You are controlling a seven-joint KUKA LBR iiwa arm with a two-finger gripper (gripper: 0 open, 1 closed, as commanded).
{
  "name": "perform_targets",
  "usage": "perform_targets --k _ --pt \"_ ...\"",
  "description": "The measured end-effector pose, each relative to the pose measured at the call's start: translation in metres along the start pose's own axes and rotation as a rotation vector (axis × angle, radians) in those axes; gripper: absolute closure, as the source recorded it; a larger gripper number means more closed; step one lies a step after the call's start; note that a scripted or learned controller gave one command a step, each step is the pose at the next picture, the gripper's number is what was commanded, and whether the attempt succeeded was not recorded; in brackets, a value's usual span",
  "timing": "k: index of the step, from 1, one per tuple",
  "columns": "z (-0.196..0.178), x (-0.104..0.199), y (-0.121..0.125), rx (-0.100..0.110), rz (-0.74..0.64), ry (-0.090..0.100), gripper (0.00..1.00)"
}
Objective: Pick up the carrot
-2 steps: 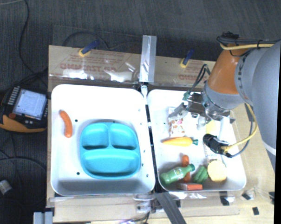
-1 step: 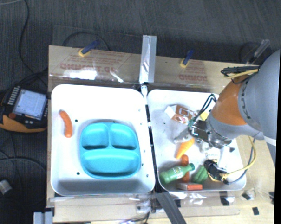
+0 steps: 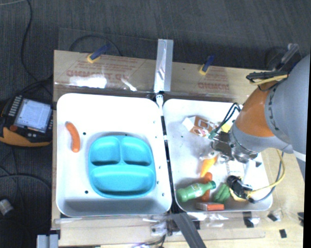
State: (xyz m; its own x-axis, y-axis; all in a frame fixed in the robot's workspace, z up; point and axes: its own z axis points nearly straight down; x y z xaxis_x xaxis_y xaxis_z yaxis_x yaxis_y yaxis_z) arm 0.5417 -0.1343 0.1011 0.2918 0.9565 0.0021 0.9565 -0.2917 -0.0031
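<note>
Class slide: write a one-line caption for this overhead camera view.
Robot hand hovers over the right bin near the carrot; blue tray in the left bin.

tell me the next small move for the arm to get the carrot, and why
Probably a short descent straight onto the carrot. The gripper hangs over the right bin, just up and right of the carrot, which lies near the bin's middle above the green bottle. Nothing shows between the fingers, so a small shift toward the carrot and down looks like the step before closing.
</note>
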Motion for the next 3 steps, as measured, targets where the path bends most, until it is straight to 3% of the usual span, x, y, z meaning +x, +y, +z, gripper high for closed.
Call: perform_targets --k 1,2,3 --pt "0.009 -0.0156 0.0195 -0.003 0.073 0.001 1.0" --pt "0.0057 -0.0057 0.0215 -0.007 0.062 0.013 0.0" --pt "-0.0005 -0.0081 0.0199 -0.003 0.062 0.006 1.0"
